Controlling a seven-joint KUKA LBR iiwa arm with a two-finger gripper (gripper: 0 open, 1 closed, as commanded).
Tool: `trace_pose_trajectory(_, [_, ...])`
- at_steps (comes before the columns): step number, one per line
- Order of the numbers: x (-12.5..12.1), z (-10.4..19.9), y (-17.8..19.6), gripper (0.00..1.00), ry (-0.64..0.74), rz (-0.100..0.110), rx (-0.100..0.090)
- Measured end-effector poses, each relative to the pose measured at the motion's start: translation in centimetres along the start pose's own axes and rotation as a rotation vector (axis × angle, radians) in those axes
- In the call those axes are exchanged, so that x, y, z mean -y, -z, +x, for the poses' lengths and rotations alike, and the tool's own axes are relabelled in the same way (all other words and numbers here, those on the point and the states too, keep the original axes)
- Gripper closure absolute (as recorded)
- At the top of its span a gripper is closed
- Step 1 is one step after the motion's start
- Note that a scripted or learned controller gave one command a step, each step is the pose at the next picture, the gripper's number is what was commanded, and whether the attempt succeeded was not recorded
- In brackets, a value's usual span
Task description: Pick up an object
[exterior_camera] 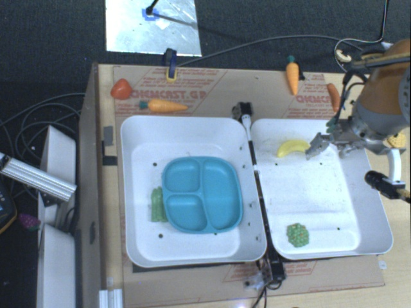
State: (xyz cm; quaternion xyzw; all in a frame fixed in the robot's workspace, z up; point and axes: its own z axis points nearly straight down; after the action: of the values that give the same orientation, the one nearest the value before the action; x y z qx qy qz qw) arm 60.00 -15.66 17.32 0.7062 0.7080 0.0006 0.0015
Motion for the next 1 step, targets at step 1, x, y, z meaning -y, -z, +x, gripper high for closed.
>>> trace_pose_trajectory(1, [-5.37, 5.56, -5.93, 0.0, 0.003, 0.002, -0.002])
